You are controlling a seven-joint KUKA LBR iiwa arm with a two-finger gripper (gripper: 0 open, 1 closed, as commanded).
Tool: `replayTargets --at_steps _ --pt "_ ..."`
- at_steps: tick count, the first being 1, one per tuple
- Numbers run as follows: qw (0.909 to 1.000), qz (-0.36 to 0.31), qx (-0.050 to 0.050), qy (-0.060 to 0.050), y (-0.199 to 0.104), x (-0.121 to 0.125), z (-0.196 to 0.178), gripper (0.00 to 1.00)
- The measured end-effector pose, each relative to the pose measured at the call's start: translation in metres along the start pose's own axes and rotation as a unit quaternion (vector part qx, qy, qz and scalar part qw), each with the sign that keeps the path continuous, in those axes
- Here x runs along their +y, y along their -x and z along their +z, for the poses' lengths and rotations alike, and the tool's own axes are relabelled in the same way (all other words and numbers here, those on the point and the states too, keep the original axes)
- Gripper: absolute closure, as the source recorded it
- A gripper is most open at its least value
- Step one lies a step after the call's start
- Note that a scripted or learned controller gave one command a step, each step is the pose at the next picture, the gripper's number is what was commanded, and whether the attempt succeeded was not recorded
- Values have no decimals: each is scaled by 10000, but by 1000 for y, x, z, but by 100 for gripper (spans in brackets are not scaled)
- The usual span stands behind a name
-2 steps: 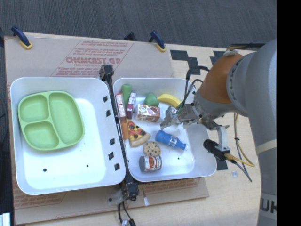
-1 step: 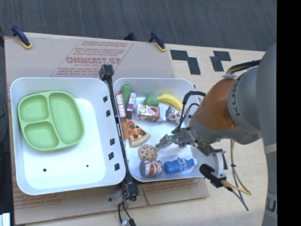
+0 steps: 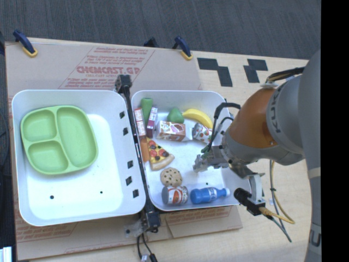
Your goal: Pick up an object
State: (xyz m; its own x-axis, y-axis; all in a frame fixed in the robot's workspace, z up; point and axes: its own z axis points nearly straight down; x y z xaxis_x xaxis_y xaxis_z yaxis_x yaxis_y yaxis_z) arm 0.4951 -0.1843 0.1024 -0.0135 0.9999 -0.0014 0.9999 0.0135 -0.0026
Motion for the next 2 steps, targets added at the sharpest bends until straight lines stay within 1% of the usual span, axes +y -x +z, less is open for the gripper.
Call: replayTargets --at_steps 1,2 --pt "10000 34 5 27 -36 78 -124 100" --pt "10000 44 7 12 -26 7 -157 100"
